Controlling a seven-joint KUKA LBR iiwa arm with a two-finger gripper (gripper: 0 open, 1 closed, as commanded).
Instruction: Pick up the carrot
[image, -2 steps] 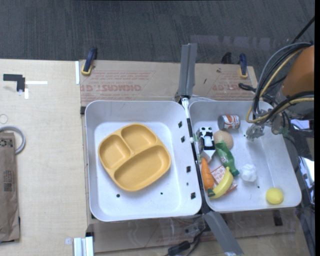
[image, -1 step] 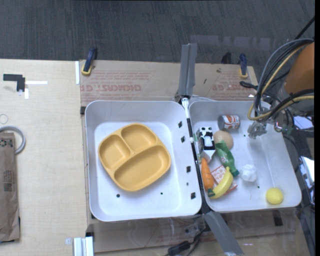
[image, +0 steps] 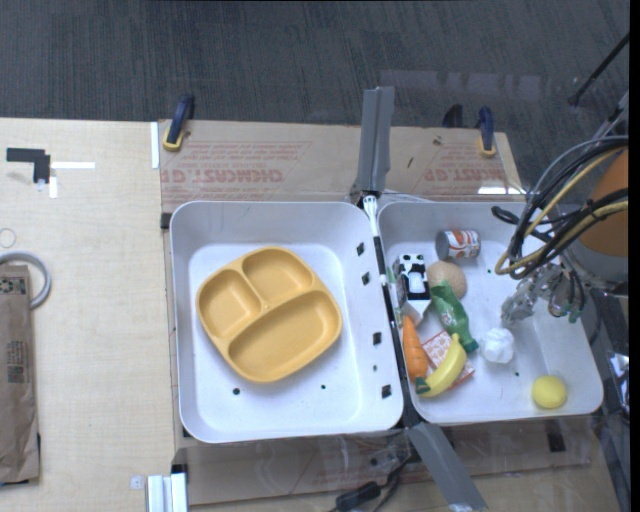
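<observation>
your carrot (image: 412, 346) lies by the right bin's (image: 560, 400) left wall, touching the banana (image: 446, 368) and snack packet (image: 436, 347). the gripper (image: 524, 302) hangs well apart near the white ball (image: 497, 345); whether it's parted i cannot tell. approach along the carrot's upper half, clear of the banana.

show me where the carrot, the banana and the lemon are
carrot (image: 412, 345), camera view, middle of its orange body
banana (image: 447, 369), camera view, middle of its curve
lemon (image: 548, 392), camera view, its centre
</observation>
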